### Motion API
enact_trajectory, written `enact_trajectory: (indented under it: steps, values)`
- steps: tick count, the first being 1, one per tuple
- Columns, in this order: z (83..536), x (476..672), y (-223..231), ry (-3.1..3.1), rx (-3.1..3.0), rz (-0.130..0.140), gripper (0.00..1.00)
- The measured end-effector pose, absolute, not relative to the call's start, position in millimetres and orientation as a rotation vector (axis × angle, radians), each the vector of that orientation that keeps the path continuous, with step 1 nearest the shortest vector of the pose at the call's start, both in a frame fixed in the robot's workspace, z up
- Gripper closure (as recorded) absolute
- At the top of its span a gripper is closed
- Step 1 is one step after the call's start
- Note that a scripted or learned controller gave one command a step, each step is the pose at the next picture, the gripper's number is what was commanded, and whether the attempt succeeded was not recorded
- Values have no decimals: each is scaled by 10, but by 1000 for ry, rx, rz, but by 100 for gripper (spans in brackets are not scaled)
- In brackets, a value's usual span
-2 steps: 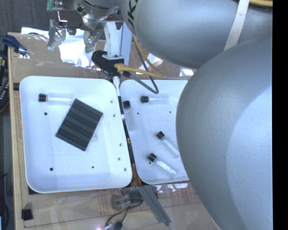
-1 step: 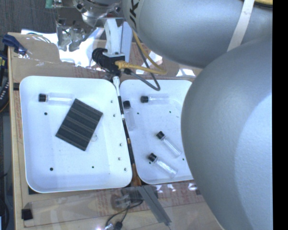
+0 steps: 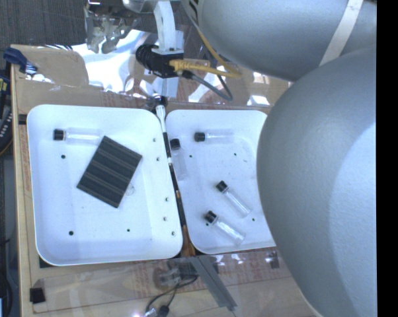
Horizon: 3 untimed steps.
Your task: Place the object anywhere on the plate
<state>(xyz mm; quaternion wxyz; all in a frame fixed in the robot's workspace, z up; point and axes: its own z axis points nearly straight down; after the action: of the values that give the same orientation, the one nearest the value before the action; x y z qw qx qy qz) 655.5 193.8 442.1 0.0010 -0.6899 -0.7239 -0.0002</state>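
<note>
lying well below hand (image 3: 106,35): vial (image 3: 77,135).

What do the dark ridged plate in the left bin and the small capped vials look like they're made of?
The dark grey ridged rectangular plate looks like matte plastic or rubber: no glare, parallel grooves. The small clear vials with black caps look like glass or clear plastic, since the white bin shows through them; which one is unclear.

No text can be read anywhere (vials unlabelled, plate plain).

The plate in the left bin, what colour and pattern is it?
Dark grey with parallel ridged stripes, seen best in the camera view: the plate lies tilted in the left bin.
</note>
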Motion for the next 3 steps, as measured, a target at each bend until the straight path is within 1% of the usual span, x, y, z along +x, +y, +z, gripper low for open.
enact_trajectory:
  steps: [1, 2, 3]
  values:
    - [3479, 5637, 1811, -2202, -2237, 9, 100]
    - [3004, 4996, 834, -1867, -2523, 11, 100]
    - [2056, 4751, 1492, -1613, -2694, 11, 100]
